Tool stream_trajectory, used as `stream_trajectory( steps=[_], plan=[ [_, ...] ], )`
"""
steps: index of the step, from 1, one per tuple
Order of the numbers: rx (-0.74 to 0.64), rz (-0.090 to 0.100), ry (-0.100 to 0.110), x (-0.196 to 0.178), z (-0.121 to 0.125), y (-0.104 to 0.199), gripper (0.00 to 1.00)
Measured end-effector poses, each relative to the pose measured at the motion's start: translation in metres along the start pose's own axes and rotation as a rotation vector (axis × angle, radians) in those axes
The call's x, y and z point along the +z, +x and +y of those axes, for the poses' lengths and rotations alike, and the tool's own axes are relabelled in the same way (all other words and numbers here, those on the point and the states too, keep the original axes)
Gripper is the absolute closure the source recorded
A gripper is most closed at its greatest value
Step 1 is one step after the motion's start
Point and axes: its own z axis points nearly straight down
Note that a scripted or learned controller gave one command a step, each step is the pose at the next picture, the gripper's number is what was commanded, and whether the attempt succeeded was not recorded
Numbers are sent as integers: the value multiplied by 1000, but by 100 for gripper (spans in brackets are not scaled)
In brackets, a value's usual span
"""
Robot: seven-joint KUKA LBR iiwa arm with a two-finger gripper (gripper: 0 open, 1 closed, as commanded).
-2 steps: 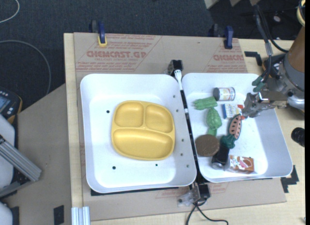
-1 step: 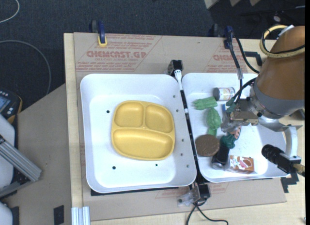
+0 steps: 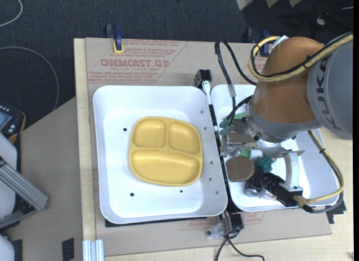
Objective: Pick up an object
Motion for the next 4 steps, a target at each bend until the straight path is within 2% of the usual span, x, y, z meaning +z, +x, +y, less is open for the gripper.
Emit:
stream_trajectory(
  steps=[1, 2, 3, 4],
  plan=[
    [2, -2, -9, -26, 1, 48, 100],
    [0, 1, -16, -106, 1, 102, 100],
    [9, -4, -3, -97, 0, 95, 100],
    [5, -3, -11, -91, 69, 126, 100]
  ],
)
